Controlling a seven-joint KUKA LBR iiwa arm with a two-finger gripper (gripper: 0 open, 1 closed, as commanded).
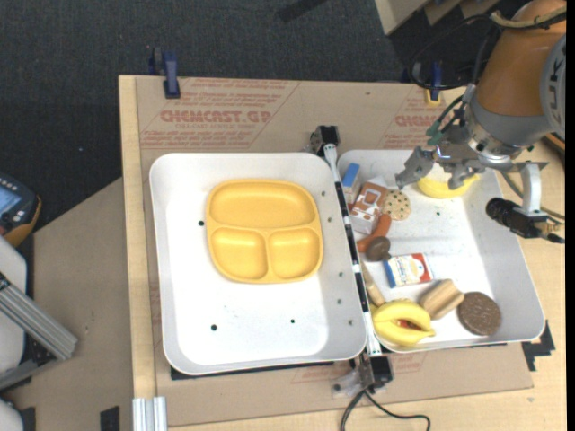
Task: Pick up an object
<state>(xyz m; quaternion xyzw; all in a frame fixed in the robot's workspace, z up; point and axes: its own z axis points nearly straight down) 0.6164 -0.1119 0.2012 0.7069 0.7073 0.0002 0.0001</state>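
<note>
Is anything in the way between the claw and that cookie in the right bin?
Nothing visible is. The claw hangs over the right bin's far end, and the cookie lies just beside it toward the divider, top uncovered. A small box touches the cookie's far side from the claw, so it crowds rather than blocks.

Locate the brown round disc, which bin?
In the camera view the brown round disc lies in the right bin, at its near right corner, just right of the tan wooden block and the yellow taco-shaped toy.
</note>
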